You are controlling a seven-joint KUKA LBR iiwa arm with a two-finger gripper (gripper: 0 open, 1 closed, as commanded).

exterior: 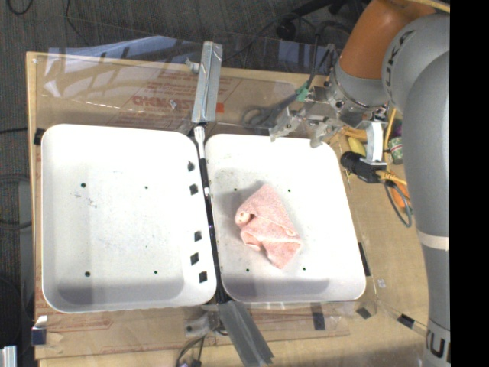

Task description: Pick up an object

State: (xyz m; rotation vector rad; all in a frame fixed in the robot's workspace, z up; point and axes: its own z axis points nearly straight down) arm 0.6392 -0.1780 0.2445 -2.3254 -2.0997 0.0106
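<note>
A crumpled pink cloth (267,225) lies in the middle of the right white bin (336,270). My gripper (295,135) hangs over that bin's far rim, up and slightly right of the cloth and well apart from it. Its two fingers are spread, so it is open, and nothing sits between them. The grey arm with its orange band comes in from the upper right.
The left white bin (69,281) sits beside the right one, with a metal divider rail (205,82) running back from between them. Loose cables (390,182) lie off the right bin's right edge. Brown bench surface surrounds both bins.
</note>
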